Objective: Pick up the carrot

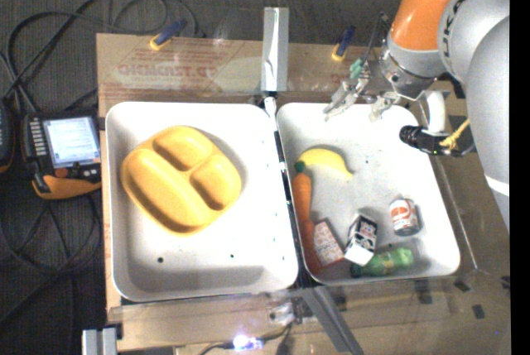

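Your gripper (358, 103) hangs with its fingers spread apart and nothing between them, over the far rim of the right bin (447, 242), well away from the carrot. Start at the near edge of that bin: a green bottle (383, 261) lies on its side, beside it a small black-and-white carton (362, 235) and a red-and-white packet (326, 242), with a small can (403, 216) off to the right. The carrot (302, 198) comes next. It lies lengthwise along the bin's left wall, touching or very nearly touching it, its near end by the packet and its green top pointing away, just beside the banana (325, 160). It looks like a toy, so you can judge it light and stiff, with a smooth, rounded skin that may slip or roll out of a loose pinch. Take it across its thicker upper half, below the green top, where there is most body to close on. The trouble is the wall: one finger needs room between carrot and wall, and that gap looks slim, so a finger may land on the rim or nudge the carrot. The packet crowds the near end, so stay clear of it. The left bin (132, 262) holds a yellow tray (182, 178), which is no concern of yours.
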### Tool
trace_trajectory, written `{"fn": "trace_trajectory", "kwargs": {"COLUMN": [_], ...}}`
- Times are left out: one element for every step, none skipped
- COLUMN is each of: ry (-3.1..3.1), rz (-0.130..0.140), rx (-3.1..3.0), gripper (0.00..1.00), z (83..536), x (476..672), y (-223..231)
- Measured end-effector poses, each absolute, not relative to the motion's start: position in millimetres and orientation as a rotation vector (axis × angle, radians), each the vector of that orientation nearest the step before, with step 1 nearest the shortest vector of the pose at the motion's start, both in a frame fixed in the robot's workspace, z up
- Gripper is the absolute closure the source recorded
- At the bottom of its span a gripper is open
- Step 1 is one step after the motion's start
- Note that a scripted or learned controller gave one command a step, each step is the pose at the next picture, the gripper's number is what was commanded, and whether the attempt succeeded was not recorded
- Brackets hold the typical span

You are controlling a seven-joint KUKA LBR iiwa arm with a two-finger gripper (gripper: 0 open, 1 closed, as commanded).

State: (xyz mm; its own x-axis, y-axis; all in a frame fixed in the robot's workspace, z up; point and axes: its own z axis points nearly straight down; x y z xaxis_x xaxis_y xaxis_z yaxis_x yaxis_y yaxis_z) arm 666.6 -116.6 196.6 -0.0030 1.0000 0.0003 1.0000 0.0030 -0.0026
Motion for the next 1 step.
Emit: {"fn": "trace_trajectory", "kwargs": {"ry": [-2.606], "rz": [-0.002], "rx": [-1.753], "gripper": [0.0], "z": [94.4], "x": [619.5], "y": [-119.1]}}
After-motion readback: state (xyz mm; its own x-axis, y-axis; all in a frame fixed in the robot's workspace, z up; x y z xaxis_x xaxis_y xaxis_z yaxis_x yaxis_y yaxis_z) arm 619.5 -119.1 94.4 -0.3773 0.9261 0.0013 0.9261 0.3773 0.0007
